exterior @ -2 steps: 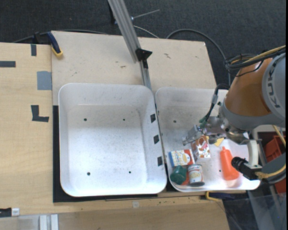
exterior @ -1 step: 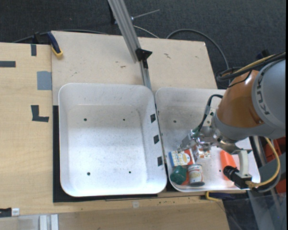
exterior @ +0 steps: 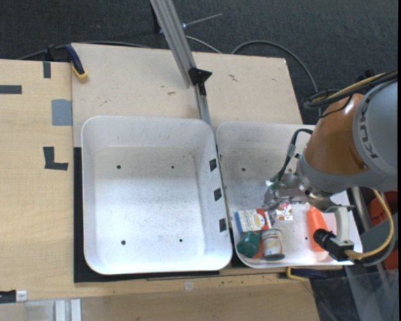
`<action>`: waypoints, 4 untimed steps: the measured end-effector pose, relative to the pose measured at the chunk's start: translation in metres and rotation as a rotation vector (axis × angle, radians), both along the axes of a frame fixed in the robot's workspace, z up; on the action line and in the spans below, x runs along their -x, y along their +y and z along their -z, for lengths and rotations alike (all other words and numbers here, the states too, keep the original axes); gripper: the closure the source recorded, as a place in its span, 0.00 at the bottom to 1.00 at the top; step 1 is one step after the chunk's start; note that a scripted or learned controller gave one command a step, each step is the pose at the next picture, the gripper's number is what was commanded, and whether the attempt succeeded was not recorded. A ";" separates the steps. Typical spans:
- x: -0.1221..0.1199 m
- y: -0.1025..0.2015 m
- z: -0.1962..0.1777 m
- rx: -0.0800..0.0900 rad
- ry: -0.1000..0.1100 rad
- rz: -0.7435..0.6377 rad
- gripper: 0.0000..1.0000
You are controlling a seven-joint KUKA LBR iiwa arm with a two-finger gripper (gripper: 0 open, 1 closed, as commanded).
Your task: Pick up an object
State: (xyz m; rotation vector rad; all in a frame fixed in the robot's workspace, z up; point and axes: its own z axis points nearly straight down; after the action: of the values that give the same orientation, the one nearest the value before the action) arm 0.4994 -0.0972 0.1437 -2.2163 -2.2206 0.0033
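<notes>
Silvery metal parts of the pincer [exterior: 279, 196] hang low in the right bin [exterior: 250, 149], under the big orange and grey arm [exterior: 344, 146]. I cannot tell what the pincer is doing, because the arm covers part of it and the rest is small and blurry.

Just below the pincer lies a small white packet [exterior: 284, 212] with red marks on it. Whether it touches the pincer is hard to see. Beside it, to the left, lies a flat packet [exterior: 251, 219] with blue, white and orange print. The words on it are too small to read. Near the front wall of the bin sits a dark green round thing [exterior: 250, 244], and right next to it a small can [exterior: 273, 243] with a red and white label. An orange thing [exterior: 317, 227] lies at the right side of the bin, partly hidden by a black part of the arm.

The left bin [exterior: 150, 192] sits close beside the right one on the wooden worktop [exterior: 27, 179].
</notes>
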 end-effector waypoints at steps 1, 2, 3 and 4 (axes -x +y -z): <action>-0.010 0.005 -0.052 0.002 -0.008 0.000 1.00; -0.008 0.008 -0.095 0.002 -0.008 0.000 1.00; -0.009 0.009 -0.136 0.002 -0.008 0.000 1.00; -0.030 0.052 -0.135 0.001 -0.004 -0.003 1.00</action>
State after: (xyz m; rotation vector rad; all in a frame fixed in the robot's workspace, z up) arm 0.5292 -0.0453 0.2783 -2.2147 -2.2263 0.0000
